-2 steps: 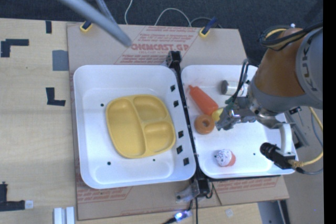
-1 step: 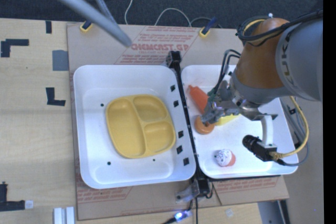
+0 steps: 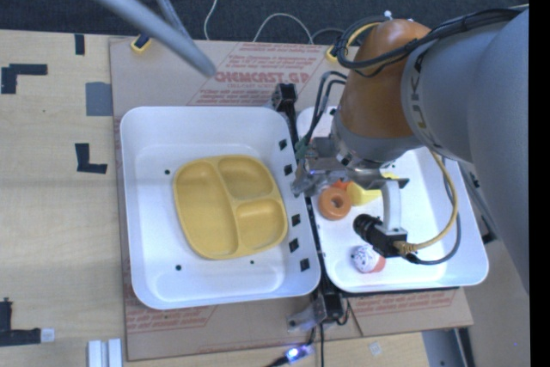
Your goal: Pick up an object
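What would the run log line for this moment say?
arm: over right bin | gripper: low, beside orange ring | grasp: unconfirmed | left bin: yellow divided tray | right bin: also small speckled ball

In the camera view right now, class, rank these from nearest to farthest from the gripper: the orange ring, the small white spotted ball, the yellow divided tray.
1. Orange ring, right bin, just below the gripper.
2. Small white spotted ball, right bin, toward its front edge.
3. Yellow divided tray, left bin, judged by its middle.

Glossy yellow plastic tray (image 3: pixel 230 206), smooth white plastic bins (image 3: pixel 146 150), matt cardboard (image 3: pixel 249 73) under, wood-look bench (image 3: pixel 51 211).
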